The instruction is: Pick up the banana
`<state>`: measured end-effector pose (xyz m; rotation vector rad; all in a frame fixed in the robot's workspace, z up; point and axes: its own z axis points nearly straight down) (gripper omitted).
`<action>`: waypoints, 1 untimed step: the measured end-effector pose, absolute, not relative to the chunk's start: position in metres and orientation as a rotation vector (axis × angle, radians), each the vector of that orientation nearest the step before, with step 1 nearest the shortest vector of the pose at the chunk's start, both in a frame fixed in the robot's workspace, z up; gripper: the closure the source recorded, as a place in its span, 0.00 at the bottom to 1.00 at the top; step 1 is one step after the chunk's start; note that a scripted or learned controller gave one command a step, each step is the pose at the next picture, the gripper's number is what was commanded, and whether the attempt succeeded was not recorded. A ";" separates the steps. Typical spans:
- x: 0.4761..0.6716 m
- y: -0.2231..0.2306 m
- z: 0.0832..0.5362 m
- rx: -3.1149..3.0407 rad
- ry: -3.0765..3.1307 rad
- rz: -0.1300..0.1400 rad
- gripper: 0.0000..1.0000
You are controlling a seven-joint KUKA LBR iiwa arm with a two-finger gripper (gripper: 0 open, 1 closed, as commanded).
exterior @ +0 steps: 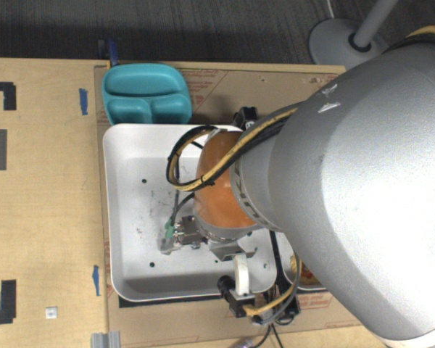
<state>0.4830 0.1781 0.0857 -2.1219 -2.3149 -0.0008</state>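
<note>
Because the bulky grey arm with its orange band leans in over the shallow white plastic bin, we judge it is placed to reach down for a pick. The gripper hangs low over the bin floor, and we cannot tell whether it is open or closed. The banana is hidden, presumably under the arm, so we cannot give its place, its long axis or which way it points. A teal divided tray rests on the cardboard tabletop, just beyond the bin.
</note>
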 end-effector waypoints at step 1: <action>0.501 0.213 0.154 -2.387 -2.042 0.001 0.00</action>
